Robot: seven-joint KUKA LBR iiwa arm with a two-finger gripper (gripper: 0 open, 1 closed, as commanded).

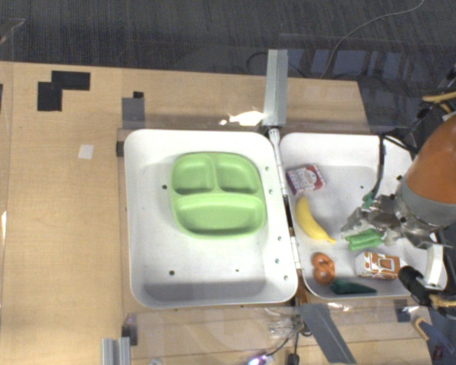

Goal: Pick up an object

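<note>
My gripper (374, 219) hangs low over the right bin (342, 152), reaching in from the right under the arm's orange band. A small green object (364, 240) lies directly at its lower edge, touching or just beneath it; whether it is held is not visible. A yellow banana (311, 220) lies left of the gripper. A purple and white packet (304, 178) sits above the banana. An orange-brown round item (323, 266), a dark green item (353, 287) and an orange and white carton (378, 265) lie along the bin's front.
The left bin (148, 226) bears a green divided plate (216, 193). A metal divider (283, 204) runs between the two bins. Cables and the arm body (441, 173) crowd the right bin's right side.
</note>
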